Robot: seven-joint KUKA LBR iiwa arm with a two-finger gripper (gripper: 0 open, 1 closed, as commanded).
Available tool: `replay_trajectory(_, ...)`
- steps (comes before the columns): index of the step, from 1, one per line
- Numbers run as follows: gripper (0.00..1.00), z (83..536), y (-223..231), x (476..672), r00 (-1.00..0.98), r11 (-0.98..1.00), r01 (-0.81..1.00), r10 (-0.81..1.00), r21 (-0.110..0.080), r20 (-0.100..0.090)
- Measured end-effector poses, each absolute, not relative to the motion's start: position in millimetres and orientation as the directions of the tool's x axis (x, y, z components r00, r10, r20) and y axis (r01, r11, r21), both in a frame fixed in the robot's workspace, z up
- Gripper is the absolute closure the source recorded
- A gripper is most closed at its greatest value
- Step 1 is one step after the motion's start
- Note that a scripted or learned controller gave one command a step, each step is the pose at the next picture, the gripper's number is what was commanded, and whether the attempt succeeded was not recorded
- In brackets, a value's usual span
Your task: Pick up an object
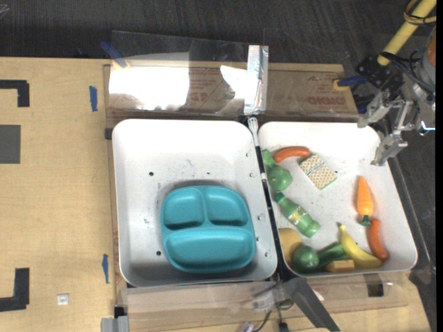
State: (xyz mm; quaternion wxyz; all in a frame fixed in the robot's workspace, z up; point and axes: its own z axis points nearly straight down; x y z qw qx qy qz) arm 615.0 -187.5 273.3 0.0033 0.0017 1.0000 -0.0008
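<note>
A robot gripper (388, 142) hangs over the far right corner of the right bin (346, 133), holding nothing; whether it is open or closed cannot be told. Nearest it, by the right wall, lies a toy carrot (364, 198), likely light, stiff and slick. It is best taken across its thicker middle. A teal tray (206, 228) fills the left bin (138, 144).
</note>
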Motion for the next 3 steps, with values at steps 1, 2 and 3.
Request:
replay_trajectory(1,0.0,96,-224,563.3,-0.997,0.997,0.077,0.077,0.003,0.011)
replay_trajectory(2,0.0,88,-223,581.8,-1.0,1.0,-0.017,-0.017,-0.003,-0.009)
replay_trajectory(3,0.0,89,-223,560.0,-1.0,1.0,0.012,0.012,-0.002,-0.009)
